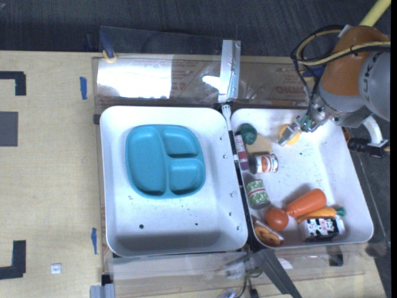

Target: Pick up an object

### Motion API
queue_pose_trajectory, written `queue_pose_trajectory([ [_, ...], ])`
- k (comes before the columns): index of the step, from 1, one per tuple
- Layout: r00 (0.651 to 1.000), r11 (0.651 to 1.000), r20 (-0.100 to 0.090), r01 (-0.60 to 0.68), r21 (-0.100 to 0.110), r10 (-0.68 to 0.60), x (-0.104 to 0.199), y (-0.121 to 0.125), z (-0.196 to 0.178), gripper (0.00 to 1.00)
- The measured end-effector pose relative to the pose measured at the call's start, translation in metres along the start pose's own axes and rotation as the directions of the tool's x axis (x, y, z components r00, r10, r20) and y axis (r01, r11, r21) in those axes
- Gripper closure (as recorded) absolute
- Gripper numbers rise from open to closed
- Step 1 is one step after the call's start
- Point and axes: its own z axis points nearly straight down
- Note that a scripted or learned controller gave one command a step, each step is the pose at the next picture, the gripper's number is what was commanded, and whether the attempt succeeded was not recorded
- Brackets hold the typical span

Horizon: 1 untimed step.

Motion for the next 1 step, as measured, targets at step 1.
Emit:
queue_pose_trajectory([
  [1,1.000,1.000,-0.003,-0.022,-0.009,0.022,0.0862,0.0545,-0.0908,1.00],
])
